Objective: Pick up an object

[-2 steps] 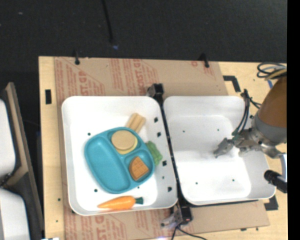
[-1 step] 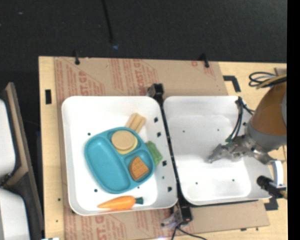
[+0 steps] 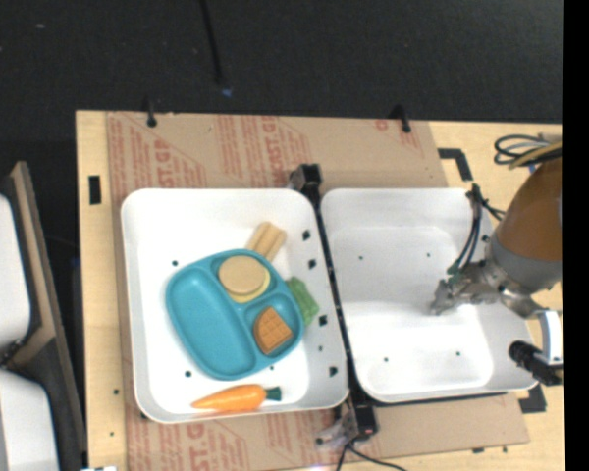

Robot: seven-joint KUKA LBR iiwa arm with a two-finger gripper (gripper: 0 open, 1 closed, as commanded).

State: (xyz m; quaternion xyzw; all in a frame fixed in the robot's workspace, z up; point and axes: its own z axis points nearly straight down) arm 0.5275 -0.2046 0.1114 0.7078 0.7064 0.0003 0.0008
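- Dark floor surrounds a light wooden worktop point(image 3: 108, 292); a brown cardboard sheet point(image 3: 226, 150) with red print covers its far part.
- Two shallow white bins side by side on it: left bin point(image 3: 152, 253), right bin point(image 3: 412, 224), joined by a black clip point(image 3: 305, 178) at the far end of the seam.
- Left bin contents:
  - blue compartment tray point(image 3: 211, 322), set diagonally, roughly mid-bin.
  - round tan biscuit point(image 3: 244, 276) in the tray's far compartment.
  - brown waffle-like piece point(image 3: 272, 330) in the tray's right-hand compartment.
  - tan wooden block point(image 3: 267, 239) just beyond the tray's far edge, touching or nearly so.
  - green item point(image 3: 303, 300) wedged just beside the tray's right edge; too small to identify.
  - orange carrot point(image 3: 238, 397) with a green tip, lying flat near the bin's near wall, apart from the tray.
- Arm point(image 3: 535, 234) enters from the right, orange band visible, over the right bin's right side.
- Gripper point(image 3: 452, 297) sits low over the right bin's floor, right of centre, pointing left. Nothing visible between its fingers; can't tell if they're spread or pressed together, too small and blurred.
- All pickable objects are in the left bin, well apart from the gripper.
- Cables point(image 3: 520, 148) loop at the worktop's far right corner.
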